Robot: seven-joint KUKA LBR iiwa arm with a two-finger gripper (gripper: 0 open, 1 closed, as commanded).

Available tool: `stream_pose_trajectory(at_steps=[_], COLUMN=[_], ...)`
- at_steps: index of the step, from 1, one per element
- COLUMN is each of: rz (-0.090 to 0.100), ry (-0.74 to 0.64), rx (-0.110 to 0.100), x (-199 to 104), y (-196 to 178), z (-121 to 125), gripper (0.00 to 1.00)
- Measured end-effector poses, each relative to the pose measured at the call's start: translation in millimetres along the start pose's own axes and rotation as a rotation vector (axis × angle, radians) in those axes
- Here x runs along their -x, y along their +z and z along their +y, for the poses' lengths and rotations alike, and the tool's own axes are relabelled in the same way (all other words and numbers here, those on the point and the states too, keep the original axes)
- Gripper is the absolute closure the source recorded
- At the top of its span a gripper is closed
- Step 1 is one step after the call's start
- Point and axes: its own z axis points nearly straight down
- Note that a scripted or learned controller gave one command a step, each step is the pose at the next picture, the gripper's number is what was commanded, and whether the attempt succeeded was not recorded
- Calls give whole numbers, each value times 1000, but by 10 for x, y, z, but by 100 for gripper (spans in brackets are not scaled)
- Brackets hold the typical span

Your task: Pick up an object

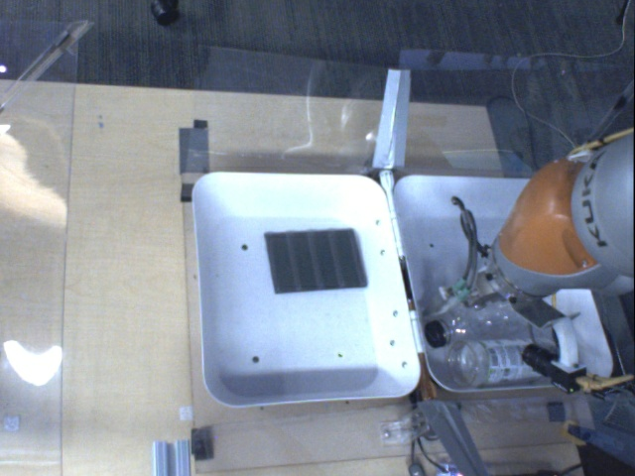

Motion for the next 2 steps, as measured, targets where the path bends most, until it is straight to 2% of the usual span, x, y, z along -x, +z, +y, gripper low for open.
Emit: stream_pose_trajectory(at_steps=[1,2], rz=[-4,3], ry=[0,207], rx=[10,-14], x=[8,384], y=[-124,-541], z=[41,589], gripper=[100,100])
